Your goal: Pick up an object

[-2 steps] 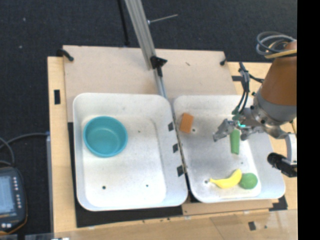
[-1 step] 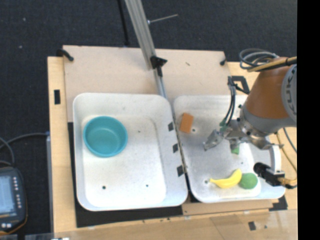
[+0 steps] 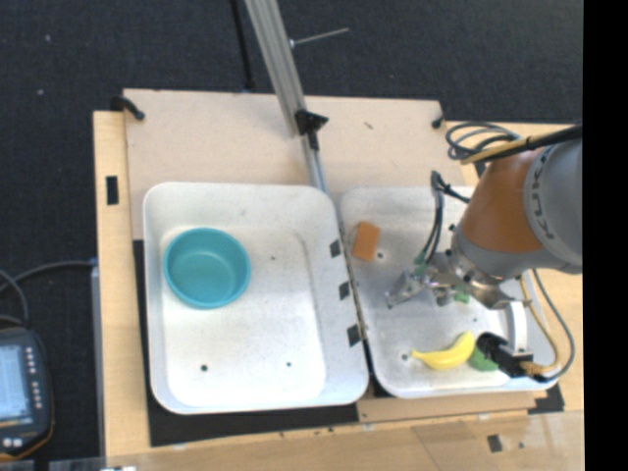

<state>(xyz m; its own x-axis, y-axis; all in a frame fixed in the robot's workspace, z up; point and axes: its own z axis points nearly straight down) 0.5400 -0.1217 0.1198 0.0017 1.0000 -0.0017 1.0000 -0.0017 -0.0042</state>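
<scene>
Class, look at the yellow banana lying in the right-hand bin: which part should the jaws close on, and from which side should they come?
Probably grip the banana across its thick middle, coming straight down from above. It lies flat on the right bin, its curve narrow enough to span; its right end crowds a green object.

The arm (image 3: 525, 209) is cut off by the frame's right side, so its base and upper links cannot be seen. Its wrist and orange band cover the right portion of the right bin (image 3: 392, 214). The gripper (image 3: 417, 287) is small and partly blurred; finger state cannot be determined. A green object (image 3: 482, 359) beside the banana (image 3: 444, 353) is partly hidden by a black part (image 3: 502, 353), and its identity cannot be told. The handheld screen unit (image 3: 20, 386) is cropped by the left edge. The metal pole (image 3: 280, 57) is cut by the top edge.
</scene>
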